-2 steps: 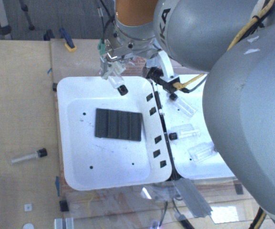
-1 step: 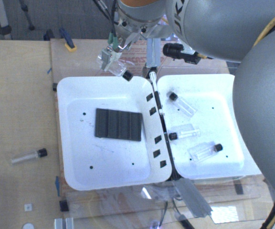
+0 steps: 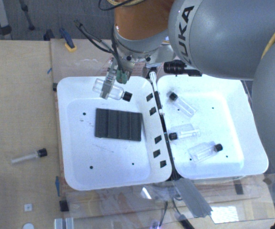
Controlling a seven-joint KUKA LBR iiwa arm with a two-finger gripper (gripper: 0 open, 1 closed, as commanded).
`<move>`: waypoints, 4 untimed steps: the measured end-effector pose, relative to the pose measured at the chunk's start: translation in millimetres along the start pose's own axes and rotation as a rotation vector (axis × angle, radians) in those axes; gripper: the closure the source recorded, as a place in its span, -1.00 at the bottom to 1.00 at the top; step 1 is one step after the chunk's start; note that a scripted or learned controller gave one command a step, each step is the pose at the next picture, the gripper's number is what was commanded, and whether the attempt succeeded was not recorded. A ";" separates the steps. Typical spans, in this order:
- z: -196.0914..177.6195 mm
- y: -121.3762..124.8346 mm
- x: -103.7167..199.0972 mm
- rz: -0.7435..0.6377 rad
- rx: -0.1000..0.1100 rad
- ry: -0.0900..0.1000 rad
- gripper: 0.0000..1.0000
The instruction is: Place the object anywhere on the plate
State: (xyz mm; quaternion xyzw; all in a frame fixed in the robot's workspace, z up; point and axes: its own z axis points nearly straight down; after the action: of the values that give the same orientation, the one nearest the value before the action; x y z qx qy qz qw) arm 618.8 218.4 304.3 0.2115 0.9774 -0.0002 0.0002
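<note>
A clear vial (image 3: 101,86) with a black cap (image 3: 127,96) lies crosswise between the fingers of my gripper (image 3: 111,88), which is shut on it. It hangs over the far edge of the left bin (image 3: 73,92). The plate (image 3: 118,124), a dark grey ridged rectangle, lies flat in the middle of the left bin, just in front of the gripper and below it. The vial's middle is hidden behind the fingers.
Three more capped vials (image 3: 181,104) (image 3: 185,134) (image 3: 205,150) lie in the right bin (image 3: 232,128). Another vial (image 3: 27,156) lies on the wooden bench left of the bins. The ridge between the bins (image 3: 157,128) carries black clips.
</note>
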 end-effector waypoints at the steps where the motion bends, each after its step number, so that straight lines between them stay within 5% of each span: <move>1: 81.0 6.8 3.8 -0.406 -0.002 0.000 1.00; 2: 210.8 15.7 -7.2 -1.056 -0.012 -0.015 1.00; 3: 181.7 27.1 -41.2 -1.638 -0.006 -0.010 1.00; 4: 213.2 -36.2 26.9 -1.507 -0.007 -0.013 1.00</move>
State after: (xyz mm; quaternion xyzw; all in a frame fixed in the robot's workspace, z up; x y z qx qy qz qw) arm 579.3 196.4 91.2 -0.5144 0.8575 0.0015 0.0066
